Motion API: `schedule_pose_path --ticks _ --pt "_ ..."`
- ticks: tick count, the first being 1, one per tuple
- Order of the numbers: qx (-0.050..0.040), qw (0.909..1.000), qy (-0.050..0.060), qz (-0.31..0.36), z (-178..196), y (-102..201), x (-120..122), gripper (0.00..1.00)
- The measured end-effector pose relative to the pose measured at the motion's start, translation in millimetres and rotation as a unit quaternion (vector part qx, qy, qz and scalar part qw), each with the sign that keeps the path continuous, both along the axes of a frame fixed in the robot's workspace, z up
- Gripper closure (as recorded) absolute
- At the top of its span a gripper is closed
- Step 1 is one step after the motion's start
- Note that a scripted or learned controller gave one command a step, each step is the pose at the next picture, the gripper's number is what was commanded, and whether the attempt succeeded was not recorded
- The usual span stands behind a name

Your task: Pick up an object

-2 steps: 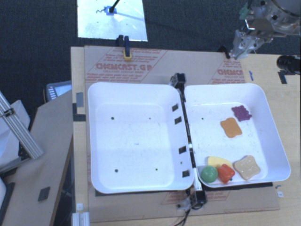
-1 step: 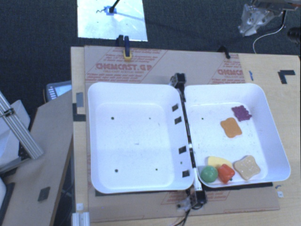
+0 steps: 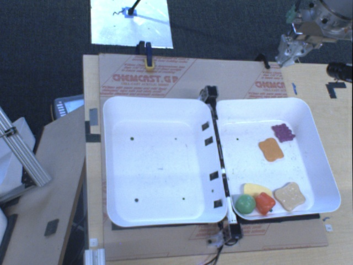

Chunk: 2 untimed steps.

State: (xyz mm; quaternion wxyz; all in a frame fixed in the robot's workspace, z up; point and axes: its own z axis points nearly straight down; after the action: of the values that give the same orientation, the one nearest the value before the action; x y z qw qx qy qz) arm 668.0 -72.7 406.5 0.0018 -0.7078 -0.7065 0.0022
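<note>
The right bin (image 3: 309, 126) holds several toy foods. A purple grape cluster (image 3: 283, 132) lies at its upper right, with an orange piece (image 3: 271, 149) just below it. Along the near edge sit a green ball (image 3: 245, 204), a red pepper (image 3: 265, 203), a yellow wedge (image 3: 255, 190) and a tan toast slice (image 3: 289, 196). My gripper (image 3: 289, 49) hangs high at the top right, beyond the bin's far edge and well apart from all the objects. Nothing shows between its fingers.
The left bin (image 3: 110, 164) lies beside the right one, joined by black clips along the middle divider (image 3: 212, 142). A yellow clamp (image 3: 149, 57) holds the cardboard sheet at the back. A metal plate (image 3: 131, 15) lies beyond the bench.
</note>
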Motion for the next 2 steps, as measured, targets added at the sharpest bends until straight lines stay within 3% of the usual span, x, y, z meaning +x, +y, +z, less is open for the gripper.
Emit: schedule_pose_path --ticks 1,2 --pt "-0.0006 0.9999 -0.011 0.003 111.2 9.2 -0.2 1.0" --pt "0.0004 1.0 0.0 0.001 19.8 -9.6 0.1 1.0"
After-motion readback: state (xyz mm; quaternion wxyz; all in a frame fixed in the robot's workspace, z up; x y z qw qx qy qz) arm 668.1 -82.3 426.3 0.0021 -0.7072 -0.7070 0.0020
